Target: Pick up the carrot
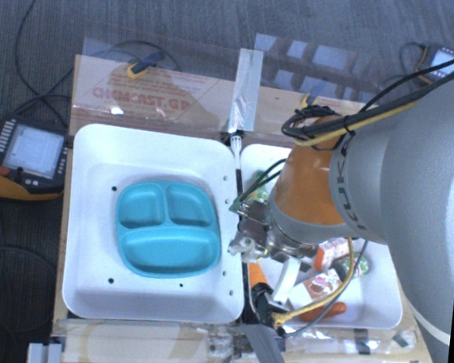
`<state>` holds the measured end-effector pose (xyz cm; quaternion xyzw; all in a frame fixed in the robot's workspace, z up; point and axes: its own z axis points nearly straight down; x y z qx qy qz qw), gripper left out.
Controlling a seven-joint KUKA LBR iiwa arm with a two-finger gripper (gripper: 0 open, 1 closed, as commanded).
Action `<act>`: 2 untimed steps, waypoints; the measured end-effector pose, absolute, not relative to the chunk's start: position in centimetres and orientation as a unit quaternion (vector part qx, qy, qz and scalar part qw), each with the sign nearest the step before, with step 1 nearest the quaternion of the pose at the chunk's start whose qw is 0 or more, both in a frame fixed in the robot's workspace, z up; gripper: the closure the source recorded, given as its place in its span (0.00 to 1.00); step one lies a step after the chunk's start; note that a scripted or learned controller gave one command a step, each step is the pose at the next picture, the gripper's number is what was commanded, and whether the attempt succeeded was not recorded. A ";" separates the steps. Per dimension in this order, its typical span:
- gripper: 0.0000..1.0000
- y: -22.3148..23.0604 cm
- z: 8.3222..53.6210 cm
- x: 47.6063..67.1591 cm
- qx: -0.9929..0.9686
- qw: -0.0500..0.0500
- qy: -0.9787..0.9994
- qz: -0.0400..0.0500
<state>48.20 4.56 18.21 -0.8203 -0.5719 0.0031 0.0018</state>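
Reaching in from the right, the grey arm (414,149) with its orange band (311,190) is hanging over the right bin (374,315), covering most of it. The claw (263,258) is sitting low at the left side of that bin, close to the wall between the two bins; whether it is wide or narrow cannot be told, since the wrist and cables are hiding its tips. The carrot (258,276) is lying in the right bin just beneath the claw, near the dividing wall, with only a short orange piece of it showing. Nothing can be seen gripped. Further right in the same bin, a red and white packet (331,254) and another orange-red item (328,310) are lying near the front wall, partly behind a yellow cable. The left bin (85,282) is holding a blue divided plate (169,227), lying flat at its middle. A handheld controller (22,157) is resting on the floor at the far left, well apart from the bench (163,100).
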 end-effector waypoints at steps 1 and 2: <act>1.00 0.1 22.1 49.1 -0.754 0.001 -0.657 0.002; 0.00 0.1 22.1 49.1 -0.754 0.001 -0.657 0.003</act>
